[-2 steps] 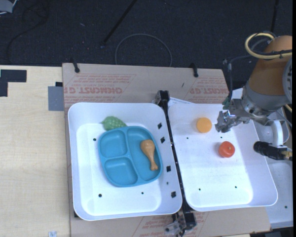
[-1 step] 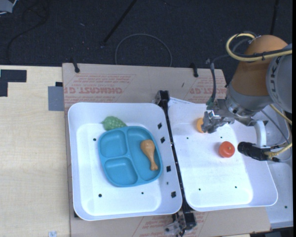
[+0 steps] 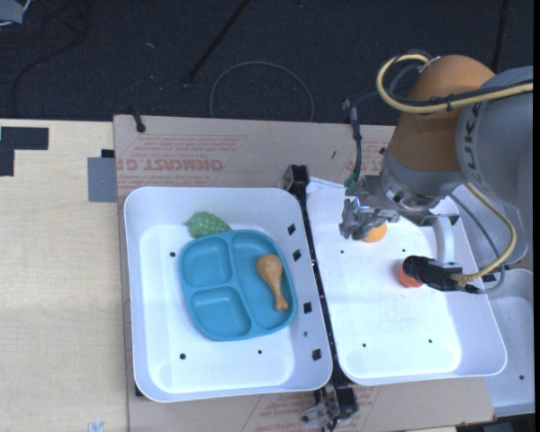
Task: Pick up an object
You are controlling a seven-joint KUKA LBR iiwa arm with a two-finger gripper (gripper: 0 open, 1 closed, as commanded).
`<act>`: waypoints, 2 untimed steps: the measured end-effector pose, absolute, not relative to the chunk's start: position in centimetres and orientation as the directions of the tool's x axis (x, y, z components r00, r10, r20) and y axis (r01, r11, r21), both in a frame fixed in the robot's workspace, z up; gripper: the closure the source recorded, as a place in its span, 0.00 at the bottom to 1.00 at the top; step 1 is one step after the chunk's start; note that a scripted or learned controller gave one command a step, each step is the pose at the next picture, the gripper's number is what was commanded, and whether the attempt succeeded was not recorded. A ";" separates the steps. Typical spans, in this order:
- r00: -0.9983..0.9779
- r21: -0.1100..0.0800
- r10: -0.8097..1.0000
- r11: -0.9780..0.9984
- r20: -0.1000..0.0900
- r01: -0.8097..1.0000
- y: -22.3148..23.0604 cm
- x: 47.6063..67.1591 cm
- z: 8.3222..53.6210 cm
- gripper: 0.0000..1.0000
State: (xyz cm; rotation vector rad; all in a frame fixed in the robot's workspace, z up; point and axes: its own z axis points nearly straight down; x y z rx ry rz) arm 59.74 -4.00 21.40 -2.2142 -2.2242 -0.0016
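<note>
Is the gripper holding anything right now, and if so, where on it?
Cannot be told. The gripper sits low in the right bin right against a small orange object, but its grip is hidden.

Two bins (image 3: 153, 241), one tray (image 3: 218, 309), one drumstick (image 3: 273, 279)

Dark carpet floor (image 3: 162, 43) across top, speckled, black cables (image 3: 261, 84) looping and trailing over it. Pale wood table (image 3: 45, 277) fills left side, grain faint, light even and soft. Black L-shaped patch (image 3: 13, 149) and grey square patch (image 3: 100, 179) near table's top left edge. Brown cardboard sheet (image 3: 216, 151) lies flat on table toward right, mirrored red print on it, its far edge meeting carpet. Cardboard's near edge shows at bottom.
</note>
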 end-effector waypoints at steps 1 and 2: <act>-0.004 -0.004 1.000 0.004 0.003 1.000 1.0 58.6 22.3 1.00; -0.004 -0.006 1.000 0.004 0.002 1.000 6.1 58.5 21.3 1.00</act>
